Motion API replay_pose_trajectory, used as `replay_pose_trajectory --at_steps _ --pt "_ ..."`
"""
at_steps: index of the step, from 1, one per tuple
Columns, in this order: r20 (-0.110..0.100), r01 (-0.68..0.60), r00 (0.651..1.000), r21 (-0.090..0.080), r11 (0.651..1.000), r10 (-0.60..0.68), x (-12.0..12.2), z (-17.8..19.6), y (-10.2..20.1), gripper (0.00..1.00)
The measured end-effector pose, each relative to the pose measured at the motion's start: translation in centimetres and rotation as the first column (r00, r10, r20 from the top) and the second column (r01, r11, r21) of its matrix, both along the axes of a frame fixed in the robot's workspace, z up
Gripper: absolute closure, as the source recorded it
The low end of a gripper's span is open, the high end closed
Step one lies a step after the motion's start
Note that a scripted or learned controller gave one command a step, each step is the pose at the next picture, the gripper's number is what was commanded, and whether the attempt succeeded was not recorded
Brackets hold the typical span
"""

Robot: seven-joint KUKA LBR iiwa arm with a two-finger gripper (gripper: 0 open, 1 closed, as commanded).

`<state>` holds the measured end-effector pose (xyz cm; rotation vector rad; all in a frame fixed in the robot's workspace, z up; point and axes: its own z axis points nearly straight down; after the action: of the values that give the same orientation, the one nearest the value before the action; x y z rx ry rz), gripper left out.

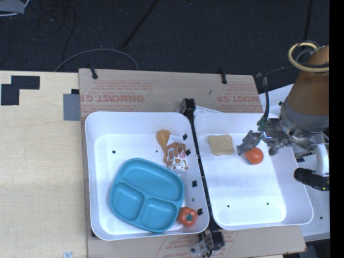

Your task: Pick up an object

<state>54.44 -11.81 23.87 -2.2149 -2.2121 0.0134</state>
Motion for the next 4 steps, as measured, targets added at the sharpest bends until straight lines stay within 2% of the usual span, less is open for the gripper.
replay_pose_trajectory --at_steps 1,2,3,4 --pt "0.012 -0.002 1.0 -0.002 1.0 0.002 0.2 0.6 0.0 0.0" --pt "0.004 -0.001 1.0 0.0 1.0 0.001 -0.3 -5.7 -0.3 0.0" --pt "0.004 -0.001 1.0 0.001 1.0 0.001 0.1 -11.9 -0.2 0.0" --pt "0.009 0.0 1.0 -0.001 1.0 0.0 0.0 -15.3 -0.1 0.0"
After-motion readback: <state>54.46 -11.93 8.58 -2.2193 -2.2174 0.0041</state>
